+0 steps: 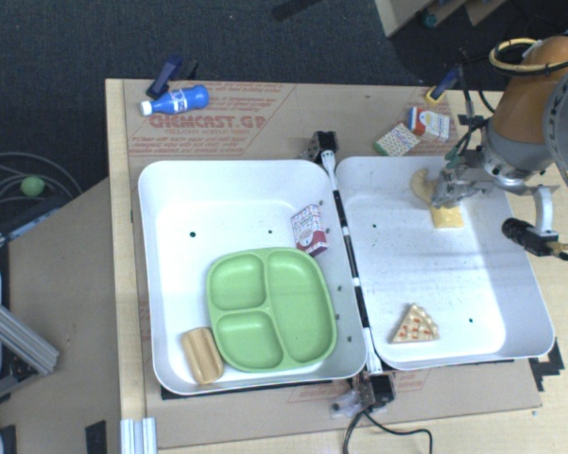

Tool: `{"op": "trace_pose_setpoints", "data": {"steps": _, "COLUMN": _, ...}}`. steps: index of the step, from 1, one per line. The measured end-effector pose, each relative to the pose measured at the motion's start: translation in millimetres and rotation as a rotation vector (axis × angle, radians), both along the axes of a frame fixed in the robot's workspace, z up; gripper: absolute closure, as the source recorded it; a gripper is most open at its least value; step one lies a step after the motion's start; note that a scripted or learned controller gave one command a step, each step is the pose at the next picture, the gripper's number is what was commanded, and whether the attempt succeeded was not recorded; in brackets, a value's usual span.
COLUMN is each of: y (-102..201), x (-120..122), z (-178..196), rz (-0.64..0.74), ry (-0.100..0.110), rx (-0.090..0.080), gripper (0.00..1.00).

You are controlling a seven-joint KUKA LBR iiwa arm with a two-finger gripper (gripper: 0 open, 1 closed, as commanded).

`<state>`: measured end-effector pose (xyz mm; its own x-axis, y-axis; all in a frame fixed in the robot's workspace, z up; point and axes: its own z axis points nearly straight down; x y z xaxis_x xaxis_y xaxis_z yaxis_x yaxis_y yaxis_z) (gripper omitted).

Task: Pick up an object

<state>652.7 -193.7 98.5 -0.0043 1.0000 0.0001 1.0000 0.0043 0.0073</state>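
A worktop [246, 112] of pale board is seen from above, carrying two shallow white bins side by side. In the right bin [496, 305], near its far edge, the pincer [446, 197] of a grey arm is lowered over a small yellow block [447, 218], with a round tan piece [421, 185] just beside it to the left. Whether the pincer is wide or narrow cannot be told; nothing is seen held in it.

The step in hand is judged to be the descent onto the yellow block. It would be done well if the pincer were centred on the block, kept clear of the tan piece and of the bin's far wall, and closed across flat opposite sides before any lift.

The yellow block is pale, squarish and low, like a toy cheese cube, lying flat on the bin floor and partly covered by the pincer.

Elsewhere, a triangular pizza slice [415, 326] lies near the right bin's front. The left bin [170, 253] holds a green divided plate [268, 308], a tan bread-like piece [202, 355] and a small red-and-white carton [308, 228].
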Motion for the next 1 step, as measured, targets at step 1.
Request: {"op": "trace_pose_setpoints", "data": {"steps": 1, "y": -31.1, "x": -39.6, "z": 83.4, "rz": -0.005, "ry": 0.003, "rx": -0.003, "gripper": 1.0}}
